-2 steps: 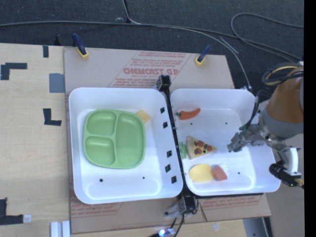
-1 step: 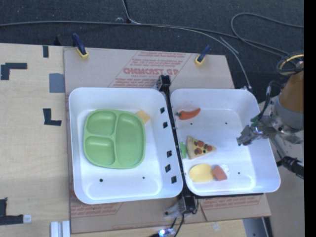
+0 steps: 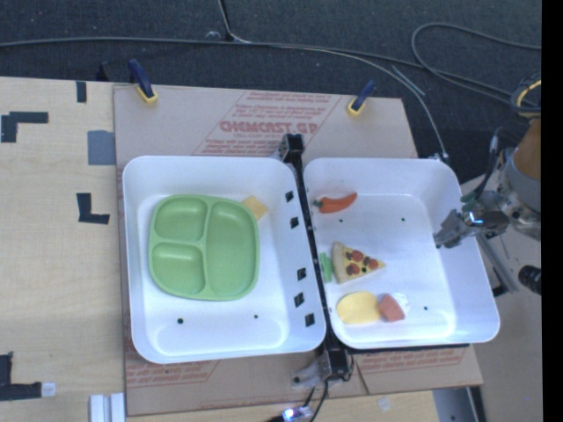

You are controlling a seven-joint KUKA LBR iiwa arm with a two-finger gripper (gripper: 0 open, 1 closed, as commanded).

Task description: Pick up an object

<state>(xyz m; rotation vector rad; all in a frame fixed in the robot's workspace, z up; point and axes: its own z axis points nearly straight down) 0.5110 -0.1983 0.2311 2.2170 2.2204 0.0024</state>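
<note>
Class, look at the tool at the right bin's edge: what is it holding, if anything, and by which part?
Nothing is held. The tool hangs at the right bin's right rim, apart from the pizza slice and the other toys.

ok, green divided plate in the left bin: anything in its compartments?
Empty. The green plate lies flat in the left bin, all three compartments bare. The small yellow piece sits off its upper right corner, on the bin floor.

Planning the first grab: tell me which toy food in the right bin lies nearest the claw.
The pink-red piece, beside the yellow round one, looks nearest the claw. The pizza slice and the orange carrot-like piece lie nearer the divider.
</note>
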